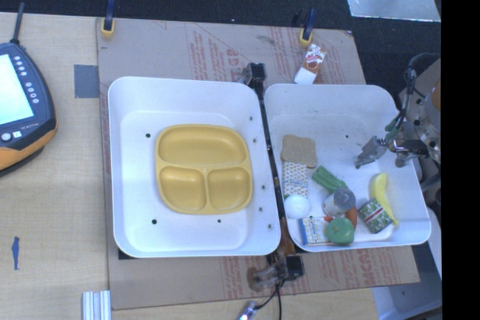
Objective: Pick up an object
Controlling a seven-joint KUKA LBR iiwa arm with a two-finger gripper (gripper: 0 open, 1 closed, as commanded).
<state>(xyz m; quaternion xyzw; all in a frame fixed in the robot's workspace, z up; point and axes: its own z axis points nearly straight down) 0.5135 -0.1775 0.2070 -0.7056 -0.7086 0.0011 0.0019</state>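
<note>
Here, gripper (pixel 373 154) hanging just above the banana (pixel 382 196), near the right bin's (pixel 337 97) right edge. Cannot tell about the jaws. Bare white floor up behind the banana.

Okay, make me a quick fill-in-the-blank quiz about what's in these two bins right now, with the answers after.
1. The yellow divided tray lies in the ____ bin.
2. The banana lies in the ____ bin.
3. The hand hangs over the ____ bin.
4. The tray has ____ compartments.

Answers: left; right; right; three
</note>
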